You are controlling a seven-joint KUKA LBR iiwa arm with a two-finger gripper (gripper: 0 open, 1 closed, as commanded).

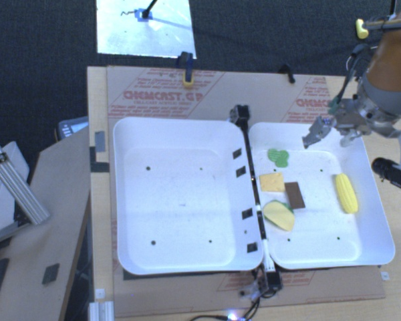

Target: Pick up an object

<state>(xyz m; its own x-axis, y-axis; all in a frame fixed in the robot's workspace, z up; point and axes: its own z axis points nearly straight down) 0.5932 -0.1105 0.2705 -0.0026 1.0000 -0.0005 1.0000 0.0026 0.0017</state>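
Two white bins (180,129) share the bench (right one stocked), fingers (319,131) above it, state unclear.

My arm (391,59) is a thick rounded body with a broad orange band, the colour dull and brownish under this light. Below the band sits a pale grey wrist collar (381,105), smooth and ring-shaped. A yellow fitting (362,27) juts from my upper part, joined to a slim grey bar. Thin dark cables (351,69) hang along my side, with a small green spot near their lower end. My tool (319,132) is grey metal, built of blocky angular parts, blurred at its tip so I cannot make out finer detail.
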